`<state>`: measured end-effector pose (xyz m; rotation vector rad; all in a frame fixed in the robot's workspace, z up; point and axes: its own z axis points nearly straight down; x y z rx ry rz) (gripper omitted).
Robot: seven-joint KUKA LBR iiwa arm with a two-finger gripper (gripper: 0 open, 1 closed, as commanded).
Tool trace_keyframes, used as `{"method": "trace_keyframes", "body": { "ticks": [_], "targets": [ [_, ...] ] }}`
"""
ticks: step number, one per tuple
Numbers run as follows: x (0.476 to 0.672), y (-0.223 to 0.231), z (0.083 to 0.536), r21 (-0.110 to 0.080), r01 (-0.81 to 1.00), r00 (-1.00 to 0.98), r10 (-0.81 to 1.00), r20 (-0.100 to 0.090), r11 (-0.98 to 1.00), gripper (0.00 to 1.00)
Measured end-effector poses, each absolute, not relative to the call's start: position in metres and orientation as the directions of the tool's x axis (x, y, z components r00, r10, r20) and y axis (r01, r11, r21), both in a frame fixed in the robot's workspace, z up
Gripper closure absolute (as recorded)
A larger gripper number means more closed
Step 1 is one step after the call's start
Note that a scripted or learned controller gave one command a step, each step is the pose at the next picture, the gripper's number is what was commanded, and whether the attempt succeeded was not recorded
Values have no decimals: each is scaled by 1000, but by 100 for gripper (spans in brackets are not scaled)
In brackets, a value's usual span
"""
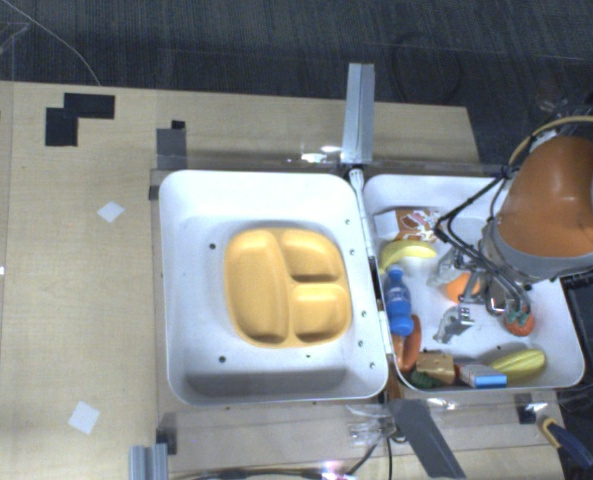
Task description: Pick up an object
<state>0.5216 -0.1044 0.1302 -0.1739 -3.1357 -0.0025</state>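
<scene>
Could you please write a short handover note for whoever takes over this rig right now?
Gripper: low in the right bin, over bare floor in the middle of it; nothing visible between its fingers, so no grasp to report.
Things: the right bin holds a blue bottle, a carrot, a yellow banana-like piece near the front wall, and other small items along the left and front sides. The left bin holds a yellow divided tray.
Done: the arm has reached into the right bin.
Left: close on one item and lift it out.
</scene>
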Motion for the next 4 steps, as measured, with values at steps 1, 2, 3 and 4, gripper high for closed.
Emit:
{"method": "trace_keyframes", "body": {
  "ticks": [1, 2, 3, 4],
  "targets": [
    [492, -156, 91, -2, 76, -997, 76, -19, 997, 0],
    [526, -205, 90, 1, 258, -966, 258, -15, 966, 0],
    [588, -134, 89, 8, 467, -884, 467, -13, 884, 0],
    [643, -132, 88, 5, 596, -803, 596, -10, 803, 0]
  ]
}}
